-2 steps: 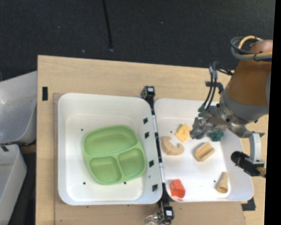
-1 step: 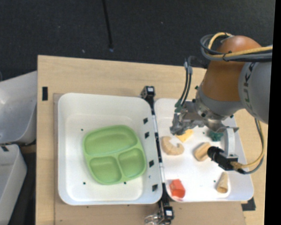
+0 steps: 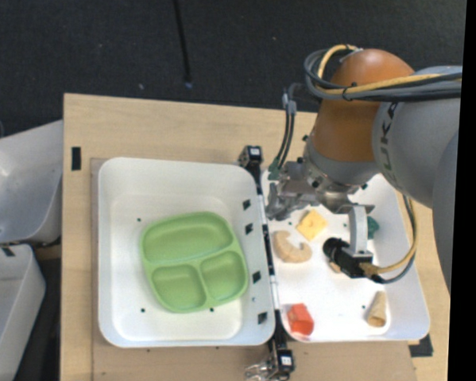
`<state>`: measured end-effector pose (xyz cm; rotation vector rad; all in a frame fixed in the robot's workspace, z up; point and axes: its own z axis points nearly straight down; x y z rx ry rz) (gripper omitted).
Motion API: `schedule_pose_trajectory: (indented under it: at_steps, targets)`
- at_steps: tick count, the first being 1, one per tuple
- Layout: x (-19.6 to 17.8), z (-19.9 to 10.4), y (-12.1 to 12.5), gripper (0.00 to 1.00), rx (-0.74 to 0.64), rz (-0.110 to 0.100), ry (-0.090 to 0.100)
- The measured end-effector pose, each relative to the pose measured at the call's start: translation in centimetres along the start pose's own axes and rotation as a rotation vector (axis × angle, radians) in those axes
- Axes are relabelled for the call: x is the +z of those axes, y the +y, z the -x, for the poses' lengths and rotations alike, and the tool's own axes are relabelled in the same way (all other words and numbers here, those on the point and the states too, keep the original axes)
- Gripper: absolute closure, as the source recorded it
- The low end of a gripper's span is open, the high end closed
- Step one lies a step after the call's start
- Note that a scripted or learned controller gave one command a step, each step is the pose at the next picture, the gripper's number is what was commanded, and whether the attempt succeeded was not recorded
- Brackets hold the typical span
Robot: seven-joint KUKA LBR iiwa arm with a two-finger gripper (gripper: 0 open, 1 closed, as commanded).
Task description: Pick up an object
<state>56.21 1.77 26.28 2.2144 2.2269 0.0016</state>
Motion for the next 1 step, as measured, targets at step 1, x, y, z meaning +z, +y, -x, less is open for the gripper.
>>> schedule_pose_trajectory:
  at_steps: [1]
  targets:
    - [-0.15, -4.77, 1.75, 1.00, -0.001, 0.001, 0.001]
